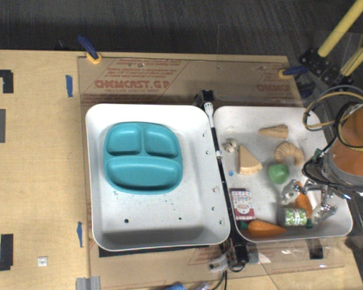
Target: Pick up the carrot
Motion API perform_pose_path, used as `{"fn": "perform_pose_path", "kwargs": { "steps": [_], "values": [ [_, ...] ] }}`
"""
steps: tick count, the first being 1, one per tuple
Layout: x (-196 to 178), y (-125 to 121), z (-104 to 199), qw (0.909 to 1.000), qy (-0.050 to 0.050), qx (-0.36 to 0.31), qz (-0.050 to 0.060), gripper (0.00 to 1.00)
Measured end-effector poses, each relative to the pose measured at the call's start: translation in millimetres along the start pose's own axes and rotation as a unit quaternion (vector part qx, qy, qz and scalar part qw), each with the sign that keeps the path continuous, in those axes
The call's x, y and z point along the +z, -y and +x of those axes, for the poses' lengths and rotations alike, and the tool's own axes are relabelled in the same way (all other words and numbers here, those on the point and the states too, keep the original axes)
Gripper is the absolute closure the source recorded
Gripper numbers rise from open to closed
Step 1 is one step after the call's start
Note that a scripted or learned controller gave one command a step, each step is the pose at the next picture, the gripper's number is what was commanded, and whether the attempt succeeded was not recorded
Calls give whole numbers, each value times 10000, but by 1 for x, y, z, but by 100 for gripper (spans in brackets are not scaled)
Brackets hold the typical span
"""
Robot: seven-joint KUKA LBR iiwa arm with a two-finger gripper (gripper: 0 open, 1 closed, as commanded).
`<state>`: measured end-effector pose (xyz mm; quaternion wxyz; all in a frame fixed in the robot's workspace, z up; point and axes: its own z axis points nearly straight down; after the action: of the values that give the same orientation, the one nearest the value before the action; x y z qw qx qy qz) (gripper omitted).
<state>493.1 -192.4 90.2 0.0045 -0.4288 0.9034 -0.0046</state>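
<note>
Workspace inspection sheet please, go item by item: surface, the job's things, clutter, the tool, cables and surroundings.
Surface: wooden bench bearing a left bin and a right bin, side by side.
Job's things: carrot lying at the right bin's near edge, not gripped.
Clutter: teal divided plate in the left bin; in the right bin a cheese wedge, green ball, croissant, cone, small box and green-label can.
Tool: tool low over the right bin's right side, above the can; finger state unclear.
Cables: black cable loops by the arm.
Surroundings: dark floor, blue clamps, yellow poles.
</note>
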Motion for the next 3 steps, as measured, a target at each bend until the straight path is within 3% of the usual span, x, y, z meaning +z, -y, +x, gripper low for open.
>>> {"fn": "perform_pose_path", "kwargs": {
  "steps": [1, 2, 3],
  "values": [
    [-13, 1, -7, 10000, 79, -6, 40, 100],
    [-3, -16, -34, 9719, 2, -2352, 42, 100],
    [-4, -50, -57, 9910, 47, -1331, 100, 100]
  ]
}}
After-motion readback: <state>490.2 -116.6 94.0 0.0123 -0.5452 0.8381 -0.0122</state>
